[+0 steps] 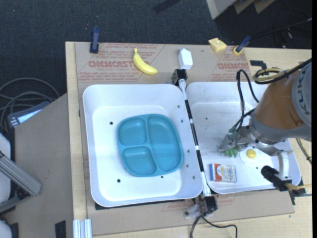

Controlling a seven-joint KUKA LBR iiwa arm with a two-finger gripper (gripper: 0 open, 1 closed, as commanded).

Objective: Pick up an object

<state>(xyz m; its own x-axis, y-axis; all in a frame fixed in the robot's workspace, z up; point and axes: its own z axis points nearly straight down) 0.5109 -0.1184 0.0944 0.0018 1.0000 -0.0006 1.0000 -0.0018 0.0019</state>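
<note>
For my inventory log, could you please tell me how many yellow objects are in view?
3. A banana lies on the bench behind the left bin; a cheese-like wedge sits at the bench's back edge; a small round piece rests in the right bin. The arm may hide others.

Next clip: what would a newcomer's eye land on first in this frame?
Probably the blue divided plate lying in the middle of the left bin. Next, the arm with its orange band reaching over the right bin, its gripper low beside a small green object, a yellow one and a small carton. A banana lies on the bench behind the left bin.
</note>
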